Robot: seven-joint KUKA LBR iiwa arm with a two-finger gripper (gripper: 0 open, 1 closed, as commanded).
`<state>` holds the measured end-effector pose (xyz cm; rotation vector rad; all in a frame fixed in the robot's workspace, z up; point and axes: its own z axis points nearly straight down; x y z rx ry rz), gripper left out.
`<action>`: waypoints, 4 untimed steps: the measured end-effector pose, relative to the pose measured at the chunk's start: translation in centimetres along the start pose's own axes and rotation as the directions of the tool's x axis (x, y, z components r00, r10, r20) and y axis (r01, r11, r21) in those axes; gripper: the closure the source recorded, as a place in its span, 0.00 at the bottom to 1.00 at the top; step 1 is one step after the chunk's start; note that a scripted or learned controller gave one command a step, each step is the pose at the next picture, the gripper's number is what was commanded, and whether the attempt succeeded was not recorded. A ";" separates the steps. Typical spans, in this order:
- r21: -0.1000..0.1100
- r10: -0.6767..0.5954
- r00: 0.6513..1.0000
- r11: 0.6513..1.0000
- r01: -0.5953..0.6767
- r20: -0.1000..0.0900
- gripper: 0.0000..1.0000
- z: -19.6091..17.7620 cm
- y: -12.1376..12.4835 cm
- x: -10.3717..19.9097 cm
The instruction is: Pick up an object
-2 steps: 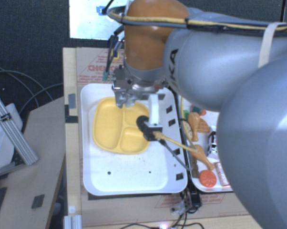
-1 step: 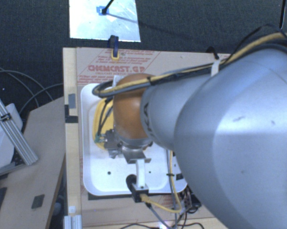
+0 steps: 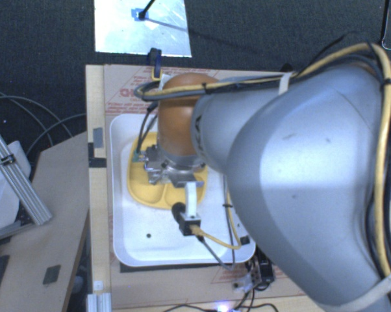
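A flat yellow object (image 3: 142, 186) lies in the left white bin (image 3: 132, 242), in its upper middle part. My gripper (image 3: 172, 177) hangs straight down over this yellow object, under the orange band (image 3: 177, 122) of the wrist. The wrist and its metal flange cover the gripper's tips and the right part of the yellow object. I cannot see whether the gripper touches it.
The grey arm (image 3: 299, 174) covers the whole right side, the second bin included. A black plug with a yellow cable (image 3: 194, 229) hangs off the wrist above the bin floor. A shiny metal sheet (image 3: 142, 18) lies beyond the bench.
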<state>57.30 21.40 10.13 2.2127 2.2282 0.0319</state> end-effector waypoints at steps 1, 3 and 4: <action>-0.036 0.002 1.000 0.999 -0.001 0.005 1.00 0.3 -4.4 1.7; 0.022 0.000 1.000 1.000 0.000 0.013 1.00 -8.6 -4.4 2.2; 0.017 0.009 1.000 1.000 -0.009 0.015 1.00 -2.7 1.3 0.5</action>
